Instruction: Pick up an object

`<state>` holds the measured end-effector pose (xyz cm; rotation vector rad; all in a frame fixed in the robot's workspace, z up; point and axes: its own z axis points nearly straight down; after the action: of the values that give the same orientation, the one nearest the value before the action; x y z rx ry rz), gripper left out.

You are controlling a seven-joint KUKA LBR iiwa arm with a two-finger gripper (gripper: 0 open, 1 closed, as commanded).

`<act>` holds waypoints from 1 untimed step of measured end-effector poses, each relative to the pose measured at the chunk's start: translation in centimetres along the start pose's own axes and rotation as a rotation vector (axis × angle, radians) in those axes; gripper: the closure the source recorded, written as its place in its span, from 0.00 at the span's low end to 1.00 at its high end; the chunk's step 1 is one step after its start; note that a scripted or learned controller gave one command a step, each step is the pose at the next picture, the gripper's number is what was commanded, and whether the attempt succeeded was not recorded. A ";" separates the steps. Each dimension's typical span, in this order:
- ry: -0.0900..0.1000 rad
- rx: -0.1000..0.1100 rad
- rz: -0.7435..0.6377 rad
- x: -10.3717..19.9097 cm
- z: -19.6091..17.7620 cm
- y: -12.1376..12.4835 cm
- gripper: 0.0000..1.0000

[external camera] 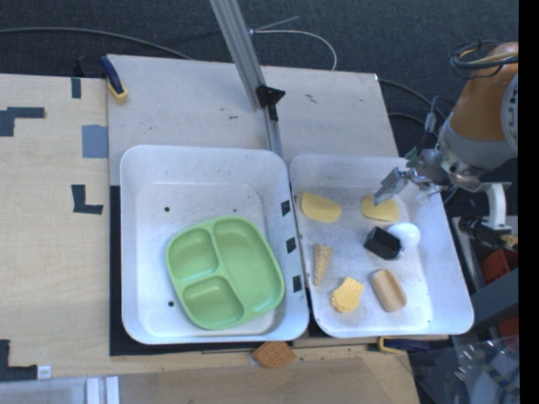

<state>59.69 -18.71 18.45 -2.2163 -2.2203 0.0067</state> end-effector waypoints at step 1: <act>0.000 -0.001 -0.001 0.2 4.7 0.7 0.00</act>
<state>60.34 -18.49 13.76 -2.2161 -2.2216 0.0060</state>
